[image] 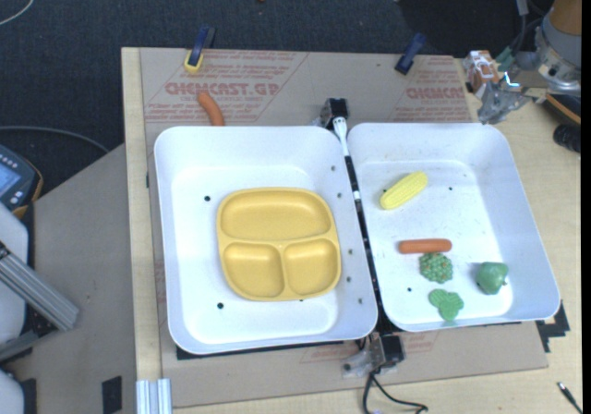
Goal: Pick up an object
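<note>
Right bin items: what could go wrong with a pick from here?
The hot dog and two broccoli pieces lie close together, so a descent may nudge neighbours or grab two. The green pepper sits near the right bin wall, which could block a finger. The hand is outside the bin.

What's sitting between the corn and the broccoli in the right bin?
In the camera view, a small orange carrot lies between the corn and the broccoli, just above the broccoli.

Tool (pixel 492 100) hangs at upper right, arm raised.
</note>
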You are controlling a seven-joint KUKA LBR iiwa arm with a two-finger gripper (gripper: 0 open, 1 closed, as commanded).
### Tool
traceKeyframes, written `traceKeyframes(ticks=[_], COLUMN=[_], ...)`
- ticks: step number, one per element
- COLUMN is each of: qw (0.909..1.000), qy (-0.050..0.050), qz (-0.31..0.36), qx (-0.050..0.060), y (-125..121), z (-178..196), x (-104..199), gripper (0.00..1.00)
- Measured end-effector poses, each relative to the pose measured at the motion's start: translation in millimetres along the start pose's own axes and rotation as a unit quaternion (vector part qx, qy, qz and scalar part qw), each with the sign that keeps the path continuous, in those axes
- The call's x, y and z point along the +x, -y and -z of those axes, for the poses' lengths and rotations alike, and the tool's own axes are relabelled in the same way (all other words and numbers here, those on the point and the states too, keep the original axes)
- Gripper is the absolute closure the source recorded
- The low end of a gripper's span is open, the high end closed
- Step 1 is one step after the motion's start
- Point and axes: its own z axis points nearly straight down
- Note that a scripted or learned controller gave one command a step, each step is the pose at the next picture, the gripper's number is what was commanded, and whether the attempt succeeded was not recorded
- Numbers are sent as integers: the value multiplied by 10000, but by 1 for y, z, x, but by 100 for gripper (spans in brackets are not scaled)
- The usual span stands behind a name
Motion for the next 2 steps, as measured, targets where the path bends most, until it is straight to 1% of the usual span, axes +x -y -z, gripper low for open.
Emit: traceKeyframes(ticks=[1, 2], qw=[10000, 10000], qy=[-24, -23], qz=[8, 8], qx=[42, 34], y=[32, 56], z=[-9, 2], x=[47, 87], gripper=[100, 100])
